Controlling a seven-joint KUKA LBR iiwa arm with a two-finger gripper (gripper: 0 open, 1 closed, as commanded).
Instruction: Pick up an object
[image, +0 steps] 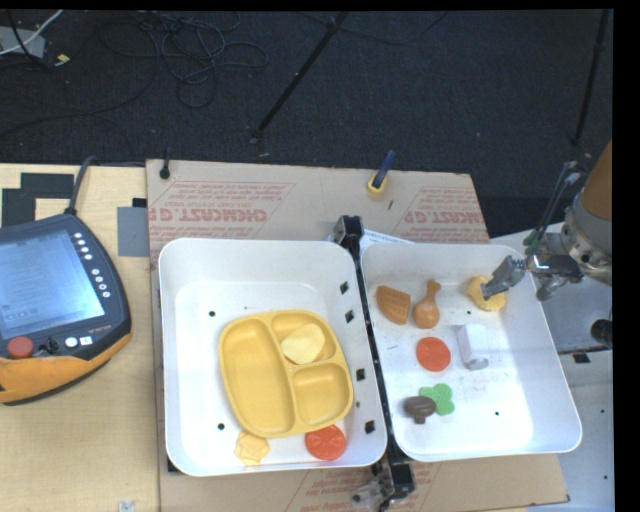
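Landmark: the right bin (560, 400), the white bin nearer the arm; every place below is given relative to it.
Arm: enters past the right bin's far right corner; most of the arm is cut off at the frame edge.
Claw (497, 283): sits at the right bin's far right corner, directly over the yellow piece (484, 295).
Claw state: cannot tell. The tip is dark, small and overlaps the yellow piece, so no gap or closure can be read.
Task thing: the yellow piece is the likely target. It lies inside the right bin against the far right wall.
Other contents of the right bin: a drumstick (428, 305) and a brown bread piece (393, 304) toward the far left; a red disc (433, 353) near the middle; a grey block (472, 347) just right of the disc; a green and brown item (428, 403) toward the near side.
Left of the right bin: a second bin with a yellow tray (285, 372).
Step in hand: judged as the reach or grasp at the yellow piece; no lift is evident.
Next move calls for: a firm closure on the piece, then a straight rise clear of the bin wall.
Hard to make out: contact between the claw and the piece; the piece's full outline.
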